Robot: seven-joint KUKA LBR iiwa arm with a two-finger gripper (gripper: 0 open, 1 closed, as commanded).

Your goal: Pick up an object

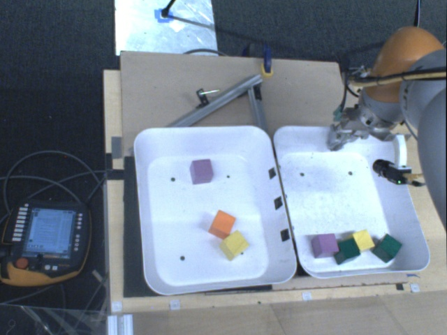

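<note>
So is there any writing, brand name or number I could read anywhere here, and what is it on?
No text here can be read.
Handheld control pad: its lit screen shows blurred lines, too small to read.
Blue mark on the silver sheet: a patch of colour, no letters visible.
Blocks, both white bins and the claw: no labels visible.

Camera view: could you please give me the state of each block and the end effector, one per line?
Purple block: left bin, alone.
Orange block: left bin, touching yellow block.
Purple block, two green blocks, yellow block: clustered, right bin.
End effector: above right bin's far edge.
</note>
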